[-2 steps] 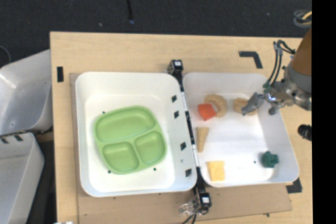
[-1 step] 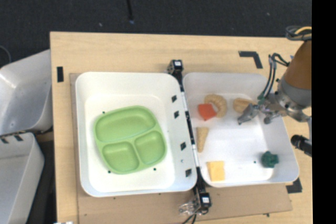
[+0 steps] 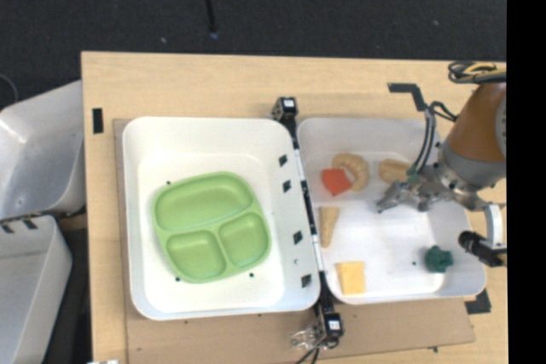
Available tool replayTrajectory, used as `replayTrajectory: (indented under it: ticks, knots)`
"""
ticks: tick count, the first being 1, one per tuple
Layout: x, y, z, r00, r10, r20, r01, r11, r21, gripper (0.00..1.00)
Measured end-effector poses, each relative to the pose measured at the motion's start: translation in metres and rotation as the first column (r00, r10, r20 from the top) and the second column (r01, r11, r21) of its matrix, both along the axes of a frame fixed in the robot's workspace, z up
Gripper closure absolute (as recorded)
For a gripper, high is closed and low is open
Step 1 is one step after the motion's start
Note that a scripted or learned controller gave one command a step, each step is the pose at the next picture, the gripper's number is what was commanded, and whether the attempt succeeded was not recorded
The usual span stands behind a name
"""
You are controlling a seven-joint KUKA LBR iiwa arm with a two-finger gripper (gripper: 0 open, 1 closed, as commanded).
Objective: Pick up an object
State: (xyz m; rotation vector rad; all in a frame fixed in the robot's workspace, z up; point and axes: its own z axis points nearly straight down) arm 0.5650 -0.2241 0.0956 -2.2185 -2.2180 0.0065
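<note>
- Arm [image 3: 478, 132] is reaching in from the right edge, orange band showing above the wrist, hanging over the right bin [image 3: 375, 290].
- Gripper [image 3: 401, 199] is sitting low over the right bin's middle, dark fingers spreading out toward the left; fingers looking parted, with bare white floor showing between the tips.
- Nothing is showing between the fingers; the tips are pointing at the bin floor, contact with floor cannot be told.
- Tan piece [image 3: 393, 170] is lying just above the gripper, near the back wall, close beside the finger area but not between the fingers.
- Curled beige piece [image 3: 352, 169] is lying left of the gripper, touching or overlapping the red block [image 3: 336, 182] at its lower left.
- Pale wedge [image 3: 328, 223] is lying near the right bin's left wall, down-left of the gripper, apart from it.
- Yellow block [image 3: 351, 277] is sitting at the front of the right bin, well apart from the gripper.
- Dark green object [image 3: 438, 259] is sitting at the front right of the bin, below the wrist, apart from the fingertips.
- Left bin [image 3: 136, 183] is holding a green divided plate [image 3: 212, 226], lying flat, well apart from the gripper.
- Both bins are resting side by side on the wooden bench [image 3: 102, 81].
</note>
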Motion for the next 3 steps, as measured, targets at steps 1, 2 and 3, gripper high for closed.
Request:
replayTrajectory:
  ticks: [1,2,3]
  knots:
    - [0.002,-0.002,0.011,1.0,-0.001,0.003,0.001,1.0,0.0,1.0]
    - [-0.002,-0.002,0.053,1.0,-0.003,0.008,0.003,1.0,-0.001,1.0]
    - [-0.006,0.004,0.101,1.0,0.003,0.008,-0.003,1.0,-0.001,1.0]
